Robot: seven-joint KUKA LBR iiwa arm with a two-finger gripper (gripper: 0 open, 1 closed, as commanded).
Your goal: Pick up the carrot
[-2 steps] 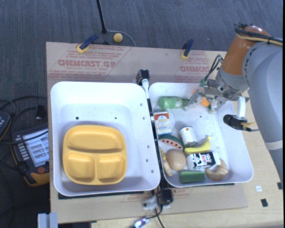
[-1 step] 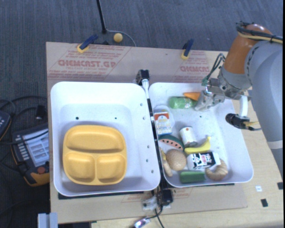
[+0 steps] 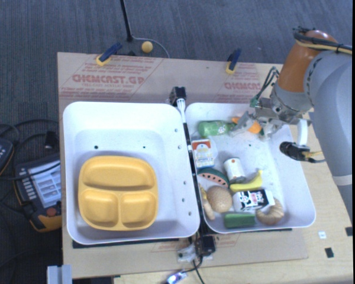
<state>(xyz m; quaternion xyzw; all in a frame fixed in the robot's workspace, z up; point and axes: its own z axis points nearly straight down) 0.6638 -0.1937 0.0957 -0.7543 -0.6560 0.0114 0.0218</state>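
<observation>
The carrot (image 3: 255, 126) is a small orange piece at the far end of the right bin (image 3: 302, 185), just right of a green bottle-like item (image 3: 215, 128). My gripper (image 3: 254, 125) is down in that far end, directly over the carrot. Its fingers (image 3: 242, 122) look spread, one on each side of the orange piece, so the gripper is open. The carrot rests on the bin floor, partly hidden by the gripper.
The right bin also holds a small carton (image 3: 203, 153), a white can (image 3: 234, 168), a banana (image 3: 247, 183), a cow-print carton (image 3: 251, 200), a green block (image 3: 239, 220) and other food toys. A yellow divided plate (image 3: 118, 191) lies in the left bin (image 3: 83, 123).
</observation>
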